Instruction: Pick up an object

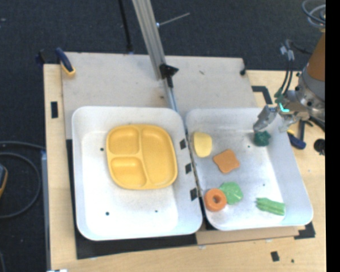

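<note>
The right bin (283,157) holds several small objects: a pale yellow piece (202,144), an orange-brown square (226,161), an orange ring (215,200), a light green lump (233,192) touching the ring, and a green elongated piece (270,206) near the front right corner. A dark teal object (262,137) lies at the bin's back right. My gripper (268,122) reaches in from the right and hangs directly over the teal object, at or just above its top. Whether it touches the object is not visible.
In the left bin (88,208) a yellow divided plate (141,155) lies flat. A metal pole (150,33) rises behind the bins, slanting down to the divider. A blue-and-yellow clamp (65,61) sits at the bench's back left corner.
</note>
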Tool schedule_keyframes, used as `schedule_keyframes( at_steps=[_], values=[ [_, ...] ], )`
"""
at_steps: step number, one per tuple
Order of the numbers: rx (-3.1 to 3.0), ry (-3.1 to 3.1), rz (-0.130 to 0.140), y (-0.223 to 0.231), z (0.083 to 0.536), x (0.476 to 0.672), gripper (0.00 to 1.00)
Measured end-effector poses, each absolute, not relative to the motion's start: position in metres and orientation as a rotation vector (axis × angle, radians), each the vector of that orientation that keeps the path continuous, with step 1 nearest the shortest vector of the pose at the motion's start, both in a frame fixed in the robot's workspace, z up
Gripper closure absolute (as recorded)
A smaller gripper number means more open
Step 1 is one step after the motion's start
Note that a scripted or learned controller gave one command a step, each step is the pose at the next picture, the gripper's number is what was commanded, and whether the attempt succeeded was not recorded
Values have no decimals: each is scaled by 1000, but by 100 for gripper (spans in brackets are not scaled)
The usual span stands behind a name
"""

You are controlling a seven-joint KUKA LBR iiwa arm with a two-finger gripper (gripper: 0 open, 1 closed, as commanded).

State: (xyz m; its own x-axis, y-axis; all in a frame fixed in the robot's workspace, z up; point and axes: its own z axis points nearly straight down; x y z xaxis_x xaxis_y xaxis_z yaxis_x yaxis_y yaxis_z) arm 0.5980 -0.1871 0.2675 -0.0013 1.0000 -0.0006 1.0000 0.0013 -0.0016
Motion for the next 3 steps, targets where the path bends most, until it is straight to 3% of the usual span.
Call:
schedule_keyframes(
  at_steps=[1,2,3],
  values=[
    [-2221,-2225,0,-187,269,599,0],
    [-2220,-2221,5,-186,207,594,0],
    [-2222,-2220,4,-188,148,601,0]
  ],
)
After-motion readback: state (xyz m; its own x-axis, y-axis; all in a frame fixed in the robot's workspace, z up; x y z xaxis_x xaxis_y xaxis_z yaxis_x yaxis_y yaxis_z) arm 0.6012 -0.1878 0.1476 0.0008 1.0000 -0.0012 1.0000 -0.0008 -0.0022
